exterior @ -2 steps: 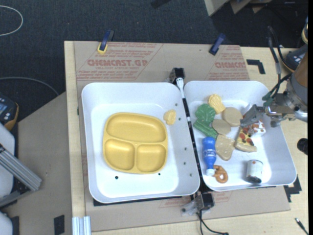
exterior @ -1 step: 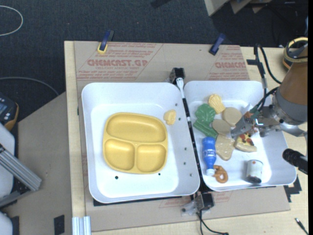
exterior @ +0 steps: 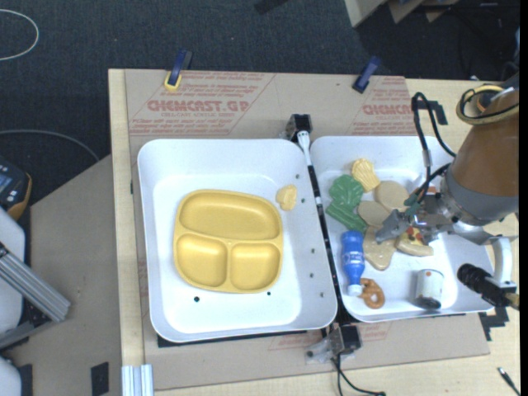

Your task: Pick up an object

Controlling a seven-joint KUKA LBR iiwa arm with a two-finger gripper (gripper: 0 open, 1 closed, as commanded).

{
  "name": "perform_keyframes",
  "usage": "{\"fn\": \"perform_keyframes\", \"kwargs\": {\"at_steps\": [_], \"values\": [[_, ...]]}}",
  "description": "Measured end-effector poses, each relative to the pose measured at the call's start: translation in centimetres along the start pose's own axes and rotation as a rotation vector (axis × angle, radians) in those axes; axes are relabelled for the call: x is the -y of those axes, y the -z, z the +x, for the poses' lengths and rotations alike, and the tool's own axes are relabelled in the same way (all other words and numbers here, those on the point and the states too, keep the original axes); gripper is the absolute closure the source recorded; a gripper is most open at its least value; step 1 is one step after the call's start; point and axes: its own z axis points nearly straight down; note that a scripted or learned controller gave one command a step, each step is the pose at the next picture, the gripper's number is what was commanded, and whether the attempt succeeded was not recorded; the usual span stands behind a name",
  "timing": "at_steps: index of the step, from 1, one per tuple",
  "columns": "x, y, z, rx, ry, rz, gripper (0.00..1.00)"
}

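Here the tool (exterior: 406,228) is lowered among toys in the right bin (exterior: 462,308); its grip cannot be told. The bottle (exterior: 352,258), light and stiff, is best taken across its middle.

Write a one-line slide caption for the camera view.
Gripper lowered among toy foods in the right bin; yellow tray in left bin.

Right bin clutter, placed relative to jaws:
- green plastic vegetable (exterior: 347,200), lying flat, left of jaws
- yellow corn piece (exterior: 364,172), up-left
- tan bread slices (exterior: 391,195), just above-left
- blue bottle (exterior: 353,256), on its side, lower-left
- pretzel (exterior: 372,293), below-left
- white-grey can (exterior: 429,287), below
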Motion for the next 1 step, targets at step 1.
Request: {"fn": "perform_keyframes", "kwargs": {"at_steps": [1], "values": [[-0.39,-6.11,-0.25,0.003,-0.001,-0.005,0.0]]}}
